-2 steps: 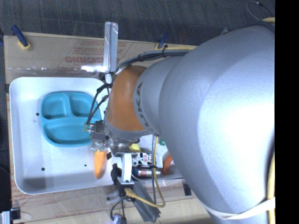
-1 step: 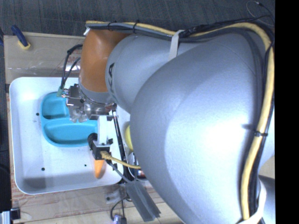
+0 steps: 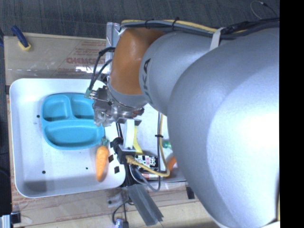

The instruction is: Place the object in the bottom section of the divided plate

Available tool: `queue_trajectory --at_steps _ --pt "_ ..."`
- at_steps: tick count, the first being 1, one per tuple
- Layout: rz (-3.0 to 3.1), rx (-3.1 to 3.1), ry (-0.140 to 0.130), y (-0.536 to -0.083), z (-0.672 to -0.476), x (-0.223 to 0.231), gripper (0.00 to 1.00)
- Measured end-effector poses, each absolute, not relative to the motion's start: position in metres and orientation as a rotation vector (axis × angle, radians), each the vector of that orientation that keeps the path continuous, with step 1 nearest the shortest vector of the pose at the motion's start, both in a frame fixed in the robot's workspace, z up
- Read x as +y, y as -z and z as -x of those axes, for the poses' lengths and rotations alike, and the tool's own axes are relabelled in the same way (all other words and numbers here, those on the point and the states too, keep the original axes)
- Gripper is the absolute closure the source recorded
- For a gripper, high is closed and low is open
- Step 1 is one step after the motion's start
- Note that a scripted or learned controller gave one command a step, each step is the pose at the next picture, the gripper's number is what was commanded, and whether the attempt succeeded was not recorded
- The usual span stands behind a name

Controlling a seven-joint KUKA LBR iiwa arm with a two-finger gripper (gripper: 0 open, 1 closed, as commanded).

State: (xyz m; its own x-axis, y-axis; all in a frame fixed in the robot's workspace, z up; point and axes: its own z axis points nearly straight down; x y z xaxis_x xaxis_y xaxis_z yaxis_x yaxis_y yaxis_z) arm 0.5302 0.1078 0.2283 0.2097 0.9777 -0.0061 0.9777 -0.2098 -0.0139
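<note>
Grey and bulky, the arm [image 3: 223, 113] fills the right of the scene, its claw [image 3: 110, 112] hanging over the near right rim of the blue divided plate [image 3: 66, 132]; I cannot tell how the claw is set. Just near of the plate, the carrot [image 3: 101, 162] lies on the white bin [image 3: 28, 141] floor. No section holds anything, so pickup and placing both appear left to do.

Even, bright overhead light; soft shadows inside the white bin [image 3: 19, 141], mild blur on the near arm [image 3: 223, 118].
</note>
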Motion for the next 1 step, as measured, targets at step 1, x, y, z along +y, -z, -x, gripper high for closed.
queue_trajectory --at_steps 1 --pt "2.204 -2.233 -0.008 -0.1151 -0.5026 0.1675 1.0"
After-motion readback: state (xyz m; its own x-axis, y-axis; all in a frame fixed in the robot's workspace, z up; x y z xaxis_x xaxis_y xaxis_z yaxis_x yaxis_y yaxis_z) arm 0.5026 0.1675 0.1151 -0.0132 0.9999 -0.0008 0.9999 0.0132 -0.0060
